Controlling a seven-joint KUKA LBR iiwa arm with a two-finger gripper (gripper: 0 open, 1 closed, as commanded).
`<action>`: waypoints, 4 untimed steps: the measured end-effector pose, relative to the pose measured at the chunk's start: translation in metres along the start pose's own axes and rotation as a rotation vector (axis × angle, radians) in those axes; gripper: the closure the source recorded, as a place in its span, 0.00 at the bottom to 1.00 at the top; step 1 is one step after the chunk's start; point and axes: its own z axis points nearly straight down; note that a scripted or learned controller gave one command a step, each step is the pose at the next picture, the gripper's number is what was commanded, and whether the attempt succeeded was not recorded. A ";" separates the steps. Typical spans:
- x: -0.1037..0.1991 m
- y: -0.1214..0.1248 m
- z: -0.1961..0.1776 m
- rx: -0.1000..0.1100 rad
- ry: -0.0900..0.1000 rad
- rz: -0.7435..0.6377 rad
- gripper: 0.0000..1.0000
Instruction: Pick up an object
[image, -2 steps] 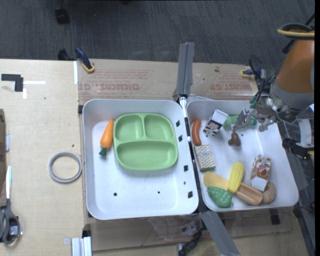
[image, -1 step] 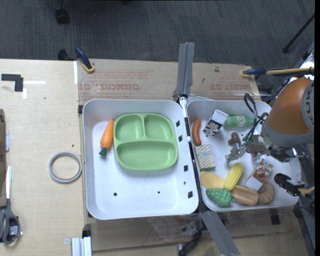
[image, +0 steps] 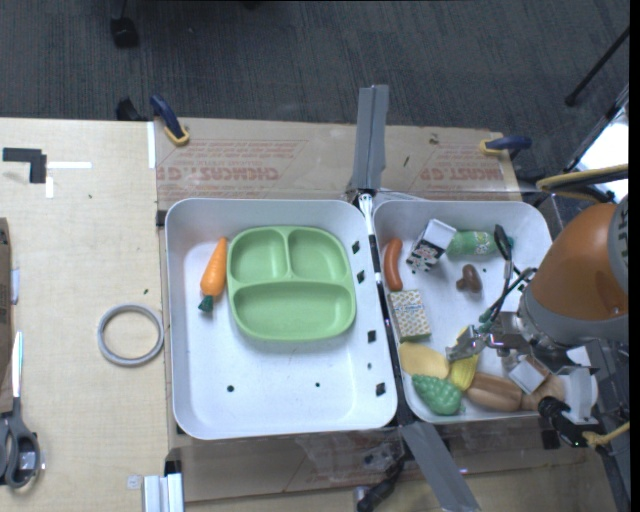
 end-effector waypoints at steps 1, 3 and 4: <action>0.000 0.000 0.000 0.000 0.000 -0.001 0.00; 0.015 0.014 -0.009 0.001 0.000 -0.009 1.00; 0.075 0.103 -0.100 -0.001 -0.003 -0.004 1.00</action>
